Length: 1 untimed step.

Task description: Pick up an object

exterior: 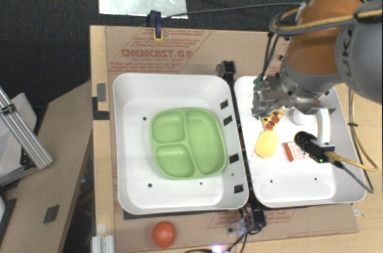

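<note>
**Operator:** Looking down at the bench, I have the gripper (270,107) low over the right bin (299,189), near that bin's far inner corner. Whether it is released or clenched I cannot tell; the wrist and the orange band (323,12) cover it.

**Observer:** Anything in it?

**Operator:** Nothing I can see. Just below it, toward me, lies a small piece with red spots (273,121), and below that a yellow lemon-shaped object (266,144). Off toward the arm's side of that are a red-and-white block (292,151), a black tool with a tan handle (320,151) and a white object (322,123).

**Observer:** So how far along?

**Operator:** I judge it is at the approach. No lift yet; the grasp itself is left to do. The green divided tray (188,143) sits well apart in the left bin (173,87).
</note>
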### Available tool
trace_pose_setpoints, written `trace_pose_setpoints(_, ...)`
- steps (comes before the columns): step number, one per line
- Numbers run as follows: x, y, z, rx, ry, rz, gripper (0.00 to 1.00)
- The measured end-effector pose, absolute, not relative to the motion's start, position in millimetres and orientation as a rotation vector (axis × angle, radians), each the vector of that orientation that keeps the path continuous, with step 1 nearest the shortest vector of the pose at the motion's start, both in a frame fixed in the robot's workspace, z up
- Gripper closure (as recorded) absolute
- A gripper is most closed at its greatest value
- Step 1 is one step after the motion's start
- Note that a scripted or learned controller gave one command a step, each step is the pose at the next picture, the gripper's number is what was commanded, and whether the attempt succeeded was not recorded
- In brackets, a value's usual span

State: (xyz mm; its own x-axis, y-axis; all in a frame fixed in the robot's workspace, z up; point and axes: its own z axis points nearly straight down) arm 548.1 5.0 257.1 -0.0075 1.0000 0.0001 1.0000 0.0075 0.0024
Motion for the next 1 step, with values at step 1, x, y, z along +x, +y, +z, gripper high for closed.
trace_pose_setpoints(1, 568.7, 61.3, 242.8, 2.211, 2.231, 0.004, 1.0)
